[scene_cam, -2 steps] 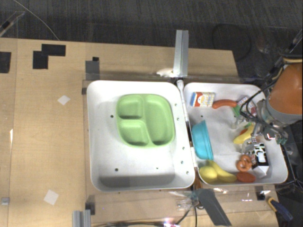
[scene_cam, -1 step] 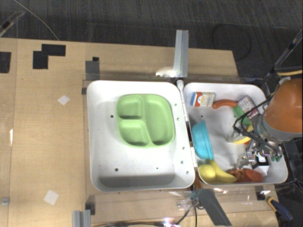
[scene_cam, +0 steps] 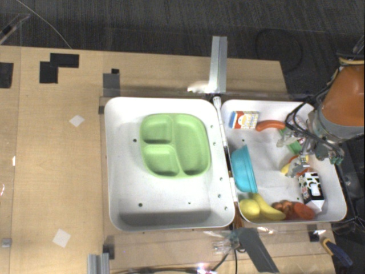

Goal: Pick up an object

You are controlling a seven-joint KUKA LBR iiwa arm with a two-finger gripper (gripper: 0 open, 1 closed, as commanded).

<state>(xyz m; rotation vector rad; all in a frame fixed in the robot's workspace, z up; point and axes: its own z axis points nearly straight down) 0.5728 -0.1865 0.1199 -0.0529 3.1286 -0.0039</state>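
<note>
Over right bin (scene_cam: 336,210): claw (scene_cam: 302,153) low amid clutter, presumably hunting a pick | claw state: cannot tell, wiring masks it | candidates: blue bowl (scene_cam: 244,169) at left wall, banana (scene_cam: 261,208) and black-white carton (scene_cam: 311,187) near edge | left bin (scene_cam: 122,170): green divided plate (scene_cam: 174,144) | small items beneath claw indistinct

arm (scene_cam: 345,104): cut off at right edge | fingers: hidden in wrist clutter, unreadable

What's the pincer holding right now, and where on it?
Cannot tell. The pincer sits low in the right bin among small items, near the black-and-white carton, with cables in the way.
</note>
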